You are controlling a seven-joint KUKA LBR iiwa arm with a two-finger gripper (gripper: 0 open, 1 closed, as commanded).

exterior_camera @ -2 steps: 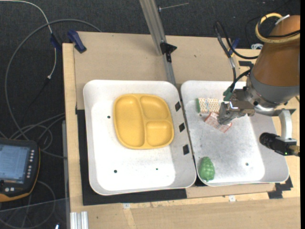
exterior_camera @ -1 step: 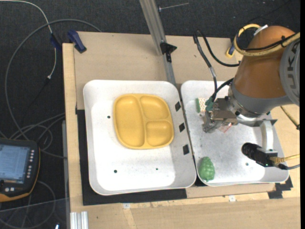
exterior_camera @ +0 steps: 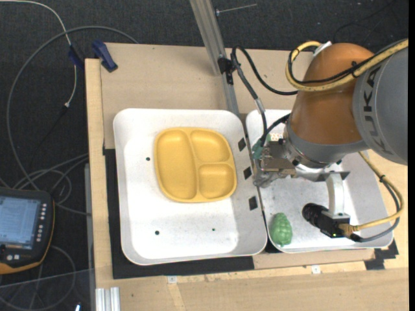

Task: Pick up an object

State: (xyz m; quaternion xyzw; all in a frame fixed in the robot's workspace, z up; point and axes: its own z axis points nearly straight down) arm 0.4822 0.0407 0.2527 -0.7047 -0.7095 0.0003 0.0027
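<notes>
I am reaching in from the right and hanging over the right-hand bin point(exterior_camera: 299, 198), with my gripper point(exterior_camera: 266, 167) sitting above that bin's left edge, close to the wall it shares with the left-hand bin point(exterior_camera: 133, 186). My own orange and grey wrist is covering most of my grip from above, so I am not able to make out whether it is spread wide or drawn narrow, and I am not seeing anything caught in it. A lumpy green thing point(exterior_camera: 281, 229) is lying in the right-hand bin, in its near left corner, just beside the dividing wall and nearer the front edge than my gripper, apart from it. A yellow plate point(exterior_camera: 194, 164) with three compartments is resting flat in the left-hand bin, towards its far right part, well apart from the green thing and across the wall from me. A blue clamp point(exterior_camera: 104, 56) is gripping the far left corner of the bench point(exterior_camera: 162, 76), and a slanted metal pole point(exterior_camera: 206, 24) is rising from behind the bins.
</notes>
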